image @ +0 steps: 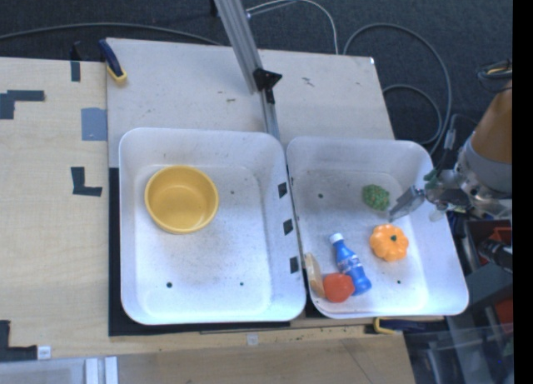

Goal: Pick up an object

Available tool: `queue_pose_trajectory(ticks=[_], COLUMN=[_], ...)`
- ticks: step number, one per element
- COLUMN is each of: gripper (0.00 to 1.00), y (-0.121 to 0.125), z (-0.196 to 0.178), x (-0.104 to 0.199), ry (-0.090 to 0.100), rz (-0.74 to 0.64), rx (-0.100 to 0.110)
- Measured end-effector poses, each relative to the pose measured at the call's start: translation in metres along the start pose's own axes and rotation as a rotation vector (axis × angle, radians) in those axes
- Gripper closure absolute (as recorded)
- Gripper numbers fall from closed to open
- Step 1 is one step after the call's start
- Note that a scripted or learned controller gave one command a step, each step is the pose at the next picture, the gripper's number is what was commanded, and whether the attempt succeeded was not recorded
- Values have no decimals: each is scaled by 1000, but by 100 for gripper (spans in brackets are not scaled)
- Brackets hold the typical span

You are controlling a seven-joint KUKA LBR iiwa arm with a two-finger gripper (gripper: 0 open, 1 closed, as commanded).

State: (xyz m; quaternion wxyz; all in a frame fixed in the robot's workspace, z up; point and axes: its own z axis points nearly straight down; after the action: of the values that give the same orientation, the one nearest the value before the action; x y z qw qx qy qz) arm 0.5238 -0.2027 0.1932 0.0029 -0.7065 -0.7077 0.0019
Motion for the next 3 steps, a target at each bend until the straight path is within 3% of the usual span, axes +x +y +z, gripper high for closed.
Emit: queue_pose_trajectory(ticks=[1,2,3], gripper=[0,0,100], y=[-5,-4,-4], z=[64,104,93], x=[3,3,4], ry=[1,-3,-2], rz=[0,0,-1], rx=[2,-7,-7])
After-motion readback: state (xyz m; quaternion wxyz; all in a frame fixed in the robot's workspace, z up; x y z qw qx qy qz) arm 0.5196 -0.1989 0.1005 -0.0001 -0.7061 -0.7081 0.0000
